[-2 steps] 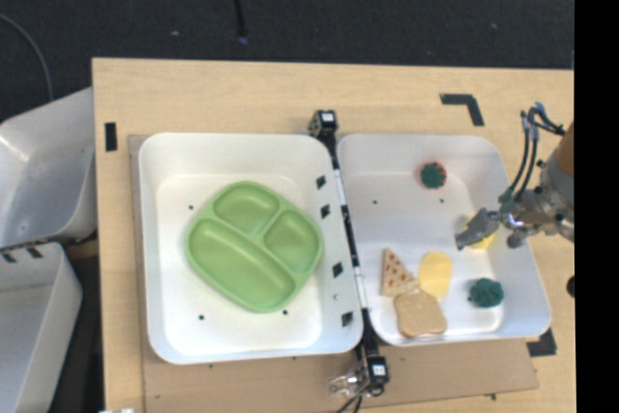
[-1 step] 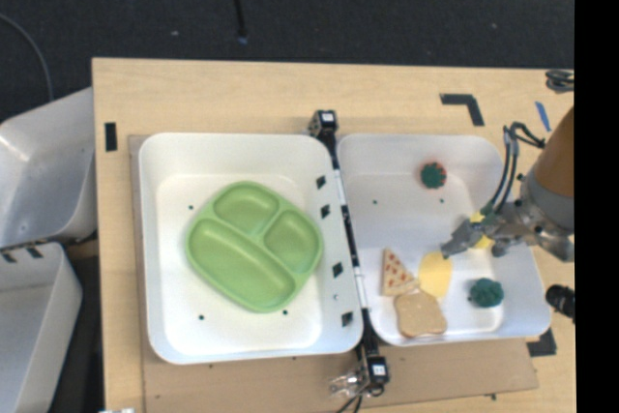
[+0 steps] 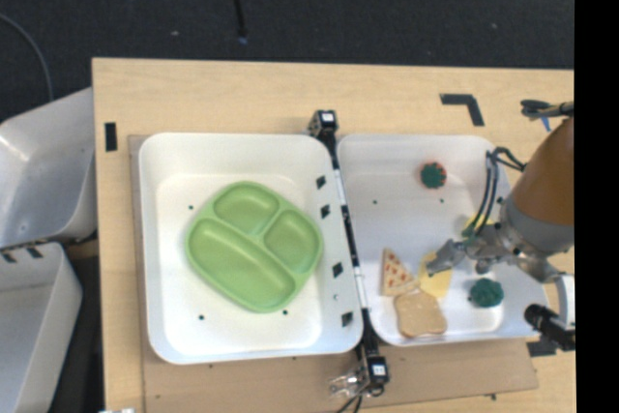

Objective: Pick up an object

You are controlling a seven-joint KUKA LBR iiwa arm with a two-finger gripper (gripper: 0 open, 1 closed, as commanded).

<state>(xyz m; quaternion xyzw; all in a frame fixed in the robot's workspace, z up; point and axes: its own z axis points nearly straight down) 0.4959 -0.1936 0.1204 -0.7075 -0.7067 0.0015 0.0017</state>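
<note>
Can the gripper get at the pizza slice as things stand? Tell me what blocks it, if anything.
Probably yes. The gripper hangs just right of the pizza slice, which lies flat and uncovered; only the cheese wedge and bread slice crowd it.

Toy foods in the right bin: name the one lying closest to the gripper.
The yellow cheese wedge, just below the gripper. The pizza slice, bread slice and the two green pieces lie farther away.
</note>
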